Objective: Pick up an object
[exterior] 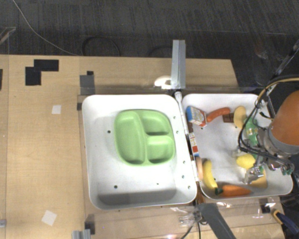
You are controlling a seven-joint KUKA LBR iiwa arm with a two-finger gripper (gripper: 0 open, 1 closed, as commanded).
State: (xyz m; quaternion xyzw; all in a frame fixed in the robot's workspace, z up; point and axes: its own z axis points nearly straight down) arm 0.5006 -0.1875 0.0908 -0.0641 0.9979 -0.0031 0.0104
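Lemon (245, 161): small, yellow, rounded; lies in the right bin (216, 138), toward its right edge.
End effector (257, 172): low over the bin's front-right corner, just beside the lemon; grip state cannot be told.
Left bin (99, 143): holds a green divided tray (142, 136).

Two bins side by side on bench (38, 169). Left bin (100, 192) holds a divided tray (142, 136), roughly centre. Right bin (214, 143) has the rest: carton (196, 116) at back-left corner, sausage (219, 112) just right of it, banana (208, 174) along left wall nr front, carrot (235, 190) at front edge beside banana's tip, lemon (245, 161) mid-right. Arm (289, 126) over bin's right side, gripper (256, 174) just in front of lemon.
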